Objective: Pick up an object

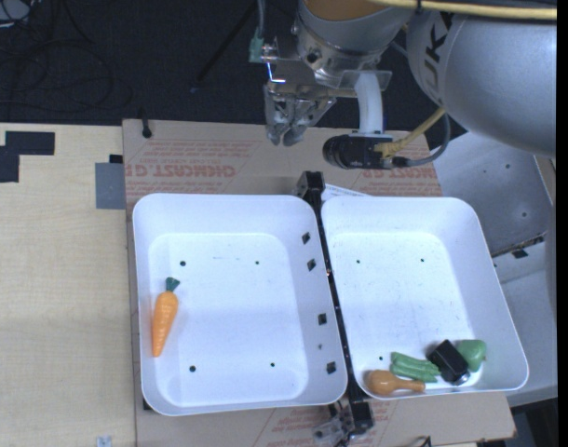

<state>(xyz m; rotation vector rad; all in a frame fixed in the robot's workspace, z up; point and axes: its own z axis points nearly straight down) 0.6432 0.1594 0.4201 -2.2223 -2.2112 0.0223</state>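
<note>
An orange toy carrot (164, 319) with a green top lies near the left wall of the left bin (223, 214). In the near right corner of the right bin (405, 214) sit a green pod-like toy (413, 366), a black block (449, 360), a green piece (473, 350) and an orange-tan pear-shaped toy (392, 383). My gripper (288, 134) hangs high above the far edge of the bench, behind the bins, over the cardboard. Its fingers point down close together with nothing between them.
A black divider clip strip (321, 277) runs between the two bins. Cardboard (209, 161) lies under the bins, with a wooden bench top (51, 277) to the left. The large grey arm body (493, 54) fills the upper right. A black cylinder with cable (357, 151) hangs behind the right bin.
</note>
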